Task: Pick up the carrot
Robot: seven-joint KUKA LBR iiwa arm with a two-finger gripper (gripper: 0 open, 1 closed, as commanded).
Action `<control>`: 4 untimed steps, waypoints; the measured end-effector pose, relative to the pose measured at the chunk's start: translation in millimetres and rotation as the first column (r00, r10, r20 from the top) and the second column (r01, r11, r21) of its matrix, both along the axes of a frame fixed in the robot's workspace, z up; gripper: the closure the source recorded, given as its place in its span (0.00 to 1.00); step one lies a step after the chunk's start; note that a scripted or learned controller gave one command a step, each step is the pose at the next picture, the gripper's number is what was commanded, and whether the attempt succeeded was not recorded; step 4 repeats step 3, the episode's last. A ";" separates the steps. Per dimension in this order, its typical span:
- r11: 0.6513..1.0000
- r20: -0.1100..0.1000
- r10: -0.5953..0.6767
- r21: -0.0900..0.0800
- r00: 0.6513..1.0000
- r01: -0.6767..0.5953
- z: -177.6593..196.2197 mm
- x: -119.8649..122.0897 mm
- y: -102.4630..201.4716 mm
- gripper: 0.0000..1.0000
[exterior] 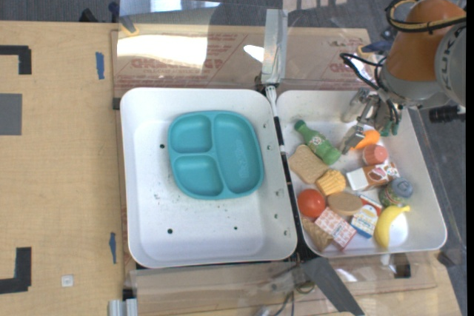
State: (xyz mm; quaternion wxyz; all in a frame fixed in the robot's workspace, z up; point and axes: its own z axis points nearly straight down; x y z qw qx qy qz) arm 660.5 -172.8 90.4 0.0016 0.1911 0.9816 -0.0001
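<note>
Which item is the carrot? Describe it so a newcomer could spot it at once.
Look in the right bin, at its far end near the gripper. The carrot is the small orange wedge there, beside the green bottle. Unlike the round red tomato, it is orange and pointed.

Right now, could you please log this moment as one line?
pincer low in right bin | at carrot | grasp unconfirmed

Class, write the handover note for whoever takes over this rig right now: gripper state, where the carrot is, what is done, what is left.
Gripper: low over the right bin's far end, at the carrot; whether it grips is unclear.
Carrot: in the right bin, beside the green bottle, above the piled toy food.
Done: arm brought to the carrot.
Left: confirm the grasp, lift the carrot out.
</note>
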 end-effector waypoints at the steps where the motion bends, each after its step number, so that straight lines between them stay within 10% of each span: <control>1: 1.000 0.011 0.003 -0.003 1.000 -0.002 13.1 3.1 1.0 1.00; 2: 0.999 0.008 0.049 -0.001 0.999 -0.049 0.5 -64.6 19.0 1.00; 3: 0.999 0.017 -0.037 -0.003 0.999 0.037 112.0 -72.9 21.7 1.00; 4: 0.999 0.017 -0.037 -0.003 0.999 0.037 112.0 -72.9 21.7 1.00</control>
